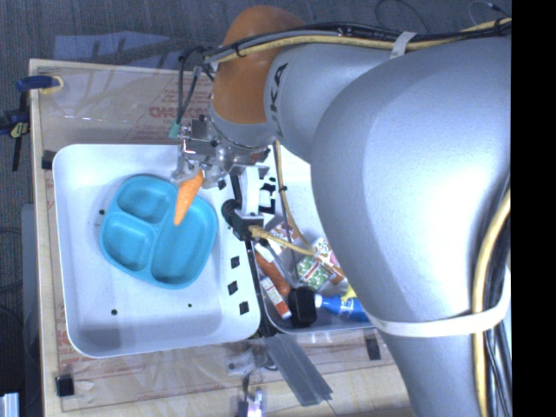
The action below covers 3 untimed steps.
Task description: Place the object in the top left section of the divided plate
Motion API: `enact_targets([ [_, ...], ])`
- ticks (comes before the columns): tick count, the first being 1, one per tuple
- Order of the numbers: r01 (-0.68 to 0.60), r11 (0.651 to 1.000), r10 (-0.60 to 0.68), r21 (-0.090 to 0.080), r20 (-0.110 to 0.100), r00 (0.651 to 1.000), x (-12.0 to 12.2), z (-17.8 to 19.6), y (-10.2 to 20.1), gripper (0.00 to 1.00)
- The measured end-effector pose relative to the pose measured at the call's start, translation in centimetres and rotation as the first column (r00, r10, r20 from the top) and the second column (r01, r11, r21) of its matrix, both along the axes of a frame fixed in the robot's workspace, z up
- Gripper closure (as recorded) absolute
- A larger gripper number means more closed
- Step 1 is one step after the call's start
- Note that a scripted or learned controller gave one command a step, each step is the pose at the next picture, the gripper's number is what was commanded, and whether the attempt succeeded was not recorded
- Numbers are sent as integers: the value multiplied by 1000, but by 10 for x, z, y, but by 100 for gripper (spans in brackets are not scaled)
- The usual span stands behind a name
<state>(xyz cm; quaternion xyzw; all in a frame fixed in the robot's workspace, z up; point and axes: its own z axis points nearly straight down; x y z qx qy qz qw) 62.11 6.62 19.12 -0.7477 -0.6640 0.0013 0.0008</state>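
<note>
The worktop (104, 94) is pale wood under a clear sheet with faint red print, set on dark grey carpet; a blue-handled clamp (33, 83) grips its far left corner. Two shallow white bins sit side by side on it. The left bin (87, 311) holds a blue divided plate (143, 241) with three sections. The right bin (278, 324) — largely hidden beneath the big grey arm (408, 189) — shows a jumble at its near end: a red-orange marker-like item (274, 285), a black cap (301, 307), a blue and yellow piece (343, 307) and a green-printed packet (314, 268).

The gripper (195, 170) hangs over the plate's far right edge, closed on the thick end of an orange carrot (185, 200) (a toy one, by its look). The carrot slants down over the plate, its tip above the ridge between sections.
</note>
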Motion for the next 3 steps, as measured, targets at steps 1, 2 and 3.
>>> enact_targets([
  [1,-28,1000,28,-1,-2,1000,-16,13,85,100],
  [2,-325,946,325,1,-3,946,-45,13,-7,100],
  [3,-190,982,190,0,-2,982,0,-9,57,100],
])
